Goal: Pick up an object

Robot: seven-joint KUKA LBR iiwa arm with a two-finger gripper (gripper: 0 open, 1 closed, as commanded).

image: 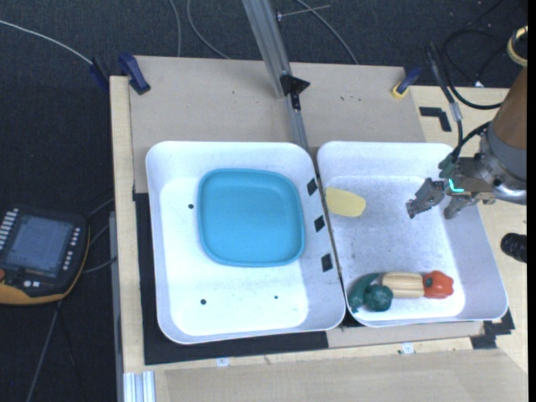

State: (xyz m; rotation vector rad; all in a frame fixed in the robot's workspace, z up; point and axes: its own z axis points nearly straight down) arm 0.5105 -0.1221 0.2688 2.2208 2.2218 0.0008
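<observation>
My gripper hangs over the upper right part of the right bin, its two dark fingers spread open with nothing between them. A pale yellow piece lies at the bin's left side, well left of the gripper. Along the bin's front edge lie a dark green lump, a tan cylinder and a red piece in a row, below the gripper and apart from it.
The left bin holds a square blue plate. A metal pole slants down to the ridge between the bins. Cables cross the dark floor, and a handheld pendant lies at far left.
</observation>
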